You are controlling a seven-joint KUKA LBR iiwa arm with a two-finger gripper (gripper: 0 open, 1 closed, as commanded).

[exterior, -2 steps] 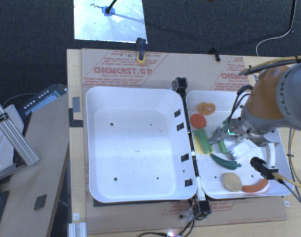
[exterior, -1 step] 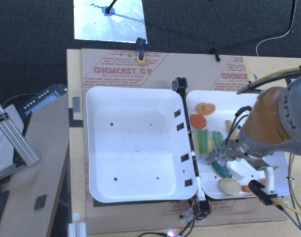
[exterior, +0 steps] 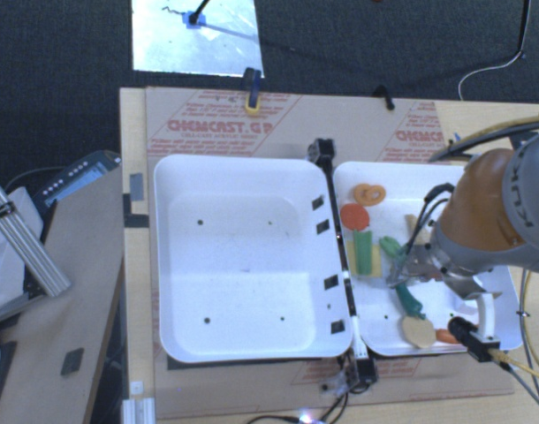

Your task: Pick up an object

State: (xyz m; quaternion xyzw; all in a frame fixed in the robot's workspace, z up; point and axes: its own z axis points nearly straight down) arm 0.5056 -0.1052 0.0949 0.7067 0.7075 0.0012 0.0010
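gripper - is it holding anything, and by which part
Cannot be told: the gripper sits low over the green object in the right bin, its grip hidden.

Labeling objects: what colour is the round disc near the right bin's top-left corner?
Red-orange disc, clearest in the camera view, just below the orange ring.
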